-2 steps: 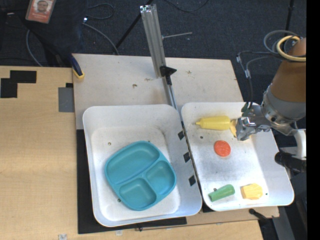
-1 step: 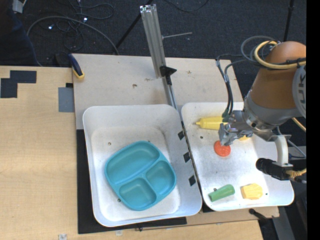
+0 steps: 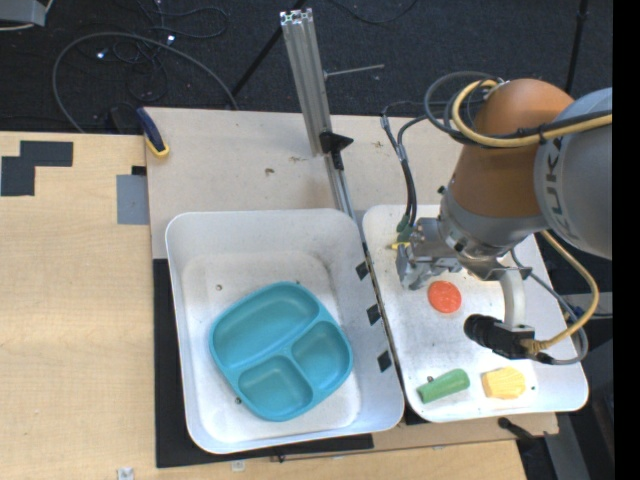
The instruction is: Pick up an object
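Note:
My gripper hangs low over the far left part of the right bin, under the orange wrist. Just right of it and slightly nearer, a small round orange object lies on the bin floor, not between the fingers as far as I can see. At the bin's near end, a green cylinder lies beside a yellow block.
The left bin holds a teal divided plate. An upright aluminium post stands behind the bins. The arm's bulk covers the far right part of the right bin.

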Motion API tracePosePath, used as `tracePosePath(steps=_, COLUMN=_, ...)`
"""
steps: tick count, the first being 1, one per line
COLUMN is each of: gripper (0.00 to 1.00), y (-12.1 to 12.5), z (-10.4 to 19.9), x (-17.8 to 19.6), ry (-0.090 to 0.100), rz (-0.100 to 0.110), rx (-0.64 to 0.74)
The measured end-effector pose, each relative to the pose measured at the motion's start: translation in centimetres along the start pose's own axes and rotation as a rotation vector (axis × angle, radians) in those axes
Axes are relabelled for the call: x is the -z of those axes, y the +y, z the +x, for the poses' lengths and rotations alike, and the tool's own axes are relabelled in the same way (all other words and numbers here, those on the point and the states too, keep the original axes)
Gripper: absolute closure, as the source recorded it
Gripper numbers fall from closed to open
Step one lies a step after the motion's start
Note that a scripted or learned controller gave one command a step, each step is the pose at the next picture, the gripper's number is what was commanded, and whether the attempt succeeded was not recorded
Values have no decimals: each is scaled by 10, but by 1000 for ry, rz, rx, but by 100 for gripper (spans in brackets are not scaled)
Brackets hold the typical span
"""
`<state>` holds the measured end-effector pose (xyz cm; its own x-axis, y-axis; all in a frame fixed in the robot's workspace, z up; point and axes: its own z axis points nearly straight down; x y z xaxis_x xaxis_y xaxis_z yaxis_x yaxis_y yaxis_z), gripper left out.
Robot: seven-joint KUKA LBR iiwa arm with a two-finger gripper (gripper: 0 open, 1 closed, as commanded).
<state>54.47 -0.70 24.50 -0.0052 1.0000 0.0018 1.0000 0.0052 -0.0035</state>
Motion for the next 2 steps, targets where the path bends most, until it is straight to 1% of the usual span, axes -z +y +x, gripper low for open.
tracePosePath(steps=1, gripper=100, y=-4, z=54, x=-16, ry=0, rz=2, rx=0)
tracePosePath(steps=2, gripper=100, y=-2, z=108, x=-25, ry=0, rz=1, rx=0)
